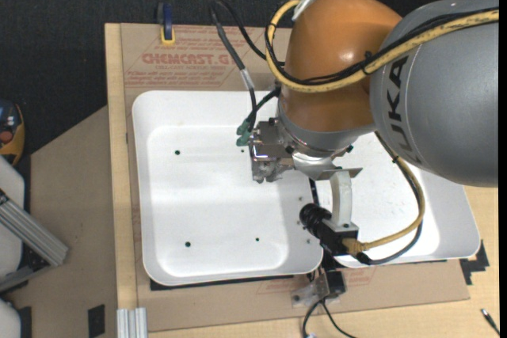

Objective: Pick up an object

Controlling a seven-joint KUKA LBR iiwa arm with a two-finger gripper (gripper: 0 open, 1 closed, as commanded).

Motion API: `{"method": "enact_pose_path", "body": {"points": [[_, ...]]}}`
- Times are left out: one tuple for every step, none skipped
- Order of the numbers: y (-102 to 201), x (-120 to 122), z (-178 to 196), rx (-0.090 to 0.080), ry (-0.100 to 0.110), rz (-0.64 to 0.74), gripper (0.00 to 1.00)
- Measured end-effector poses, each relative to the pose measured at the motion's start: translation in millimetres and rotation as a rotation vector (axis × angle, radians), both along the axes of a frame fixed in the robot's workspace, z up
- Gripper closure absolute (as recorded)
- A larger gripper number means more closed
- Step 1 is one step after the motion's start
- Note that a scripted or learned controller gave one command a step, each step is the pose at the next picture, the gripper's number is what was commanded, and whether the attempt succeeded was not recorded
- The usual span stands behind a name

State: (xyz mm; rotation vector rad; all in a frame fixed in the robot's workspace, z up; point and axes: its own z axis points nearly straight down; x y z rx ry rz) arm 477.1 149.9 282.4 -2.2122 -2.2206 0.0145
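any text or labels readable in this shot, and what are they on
"CHEMCAST G": red print on the brown sheet under the bins, cut off by the arm.
Smaller red lines around it: too blurred to read.
"UK": part of dark lettering on the grey arm, the rest out of sight.

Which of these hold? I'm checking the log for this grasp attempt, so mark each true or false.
1. The arm reaches in from the right of the view. True.
2. The left bin is blue. False: it is white.
3. The orange band sits above the wrist. True.
4. The end effector hangs over the dark floor. False: it is over the left bin's right part.
5. The board under the bins bears red lettering. True.
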Motion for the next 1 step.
{"method": "enact_pose_path", "body": {"points": [[37.8,3.0,119.9,0.008,-0.024,0.001,1.0]]}}
